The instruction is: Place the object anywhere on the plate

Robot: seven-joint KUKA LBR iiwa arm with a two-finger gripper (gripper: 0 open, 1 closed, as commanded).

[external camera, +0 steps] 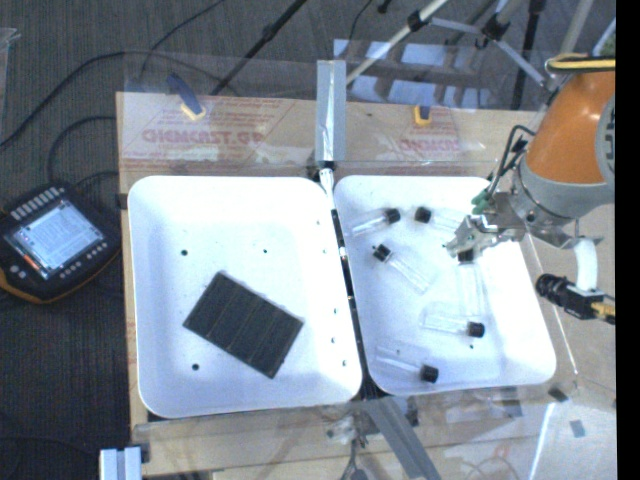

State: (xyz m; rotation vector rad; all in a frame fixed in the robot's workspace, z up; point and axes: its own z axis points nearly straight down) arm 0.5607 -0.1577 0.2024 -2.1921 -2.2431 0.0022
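Note:
Several clear vials with black caps lie scattered in the right bin (520, 363). One vial (372, 221) is near the back left, another vial (403, 267) is in the middle, and a third vial (447, 321) is toward the front. The plate (243, 324) is a dark ribbed rectangle lying flat and tilted in the left bin (170, 218). My gripper (468, 244) hangs low over the right bin's back right part. Its tip is right beside a black cap (465, 256) with a clear vial body (468, 286) stretching toward the front. Whether it touches that vial is hidden.
A raised ridge (340, 268) separates the two bins. The arm's orange band (570, 138) looms over the right bin's far right corner. A teach pendant (50, 238) lies on the floor to the left. Cardboard (220, 133) lines the bench's back edge.

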